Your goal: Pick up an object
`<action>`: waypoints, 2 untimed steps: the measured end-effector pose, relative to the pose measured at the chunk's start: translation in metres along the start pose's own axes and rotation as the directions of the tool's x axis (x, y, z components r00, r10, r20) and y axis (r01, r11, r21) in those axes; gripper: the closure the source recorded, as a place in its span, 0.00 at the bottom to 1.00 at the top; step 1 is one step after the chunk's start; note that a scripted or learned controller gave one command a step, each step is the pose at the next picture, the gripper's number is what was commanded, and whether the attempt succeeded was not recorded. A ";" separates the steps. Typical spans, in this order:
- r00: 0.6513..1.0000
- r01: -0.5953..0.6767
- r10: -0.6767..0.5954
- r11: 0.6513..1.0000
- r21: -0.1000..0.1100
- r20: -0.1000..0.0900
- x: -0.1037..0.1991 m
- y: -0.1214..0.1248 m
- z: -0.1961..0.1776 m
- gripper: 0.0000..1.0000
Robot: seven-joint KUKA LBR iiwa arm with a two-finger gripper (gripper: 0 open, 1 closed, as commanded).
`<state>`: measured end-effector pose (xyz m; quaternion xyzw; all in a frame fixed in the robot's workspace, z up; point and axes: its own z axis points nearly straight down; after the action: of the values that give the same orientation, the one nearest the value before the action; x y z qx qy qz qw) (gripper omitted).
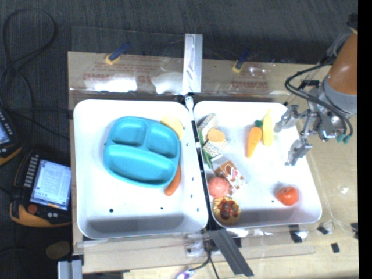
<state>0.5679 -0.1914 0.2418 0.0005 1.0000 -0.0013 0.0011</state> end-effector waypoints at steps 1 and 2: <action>0.940 -0.342 0.342 0.940 0.001 -0.003 0.035 0.033 0.119 0.00; 0.940 -0.340 0.340 0.940 0.004 0.000 0.034 0.033 0.110 1.00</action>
<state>0.5339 -0.1588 0.1321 0.1733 0.9849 -0.0033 0.0009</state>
